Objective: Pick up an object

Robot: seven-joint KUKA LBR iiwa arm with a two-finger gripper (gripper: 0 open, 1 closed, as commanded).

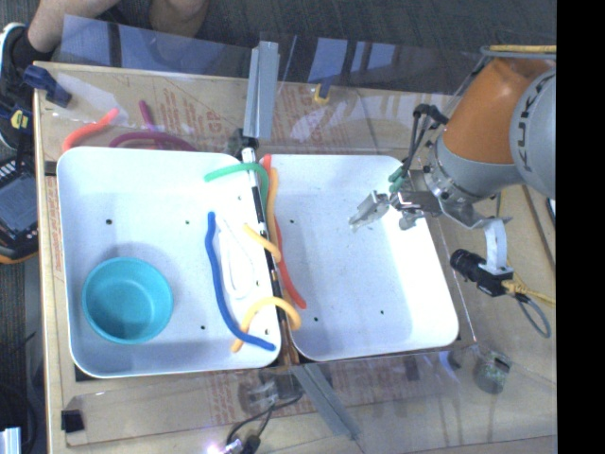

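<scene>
Orange arm (492,121) up top, my gripper (371,208) hangs over the right bin (378,329), can't tell its state, nothing grabbed yet, and the teal bowl (128,299) sits in the left bin (85,187).

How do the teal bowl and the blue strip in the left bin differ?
The teal bowl is round, wide and stands open side up; the blue strip is long, thin and lies bent. The bowl sits at the bin's near-left corner, the strip by the right wall. Both rest in the left bin, apart from the gripper.
</scene>
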